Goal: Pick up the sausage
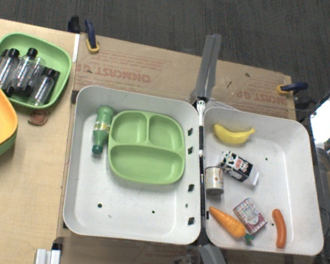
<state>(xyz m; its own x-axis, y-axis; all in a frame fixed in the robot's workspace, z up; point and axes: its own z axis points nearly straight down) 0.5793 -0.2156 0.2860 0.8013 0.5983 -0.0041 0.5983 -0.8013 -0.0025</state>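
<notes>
- The sausage [278, 228] I am after lies near the right bin's [310, 160] front right corner, angled, just right of a pink packet [249, 215].
- A carrot [229, 223] rests left of that packet; a small can [213, 181], a black-and-white carton [236, 166] and a banana [233, 133] sit farther back.
- In the left bin [77, 207]: a green divided tray [147, 146] with a green bottle [101, 129] along its left side.
- Whether my hand is apart or together, I cannot tell.
</notes>
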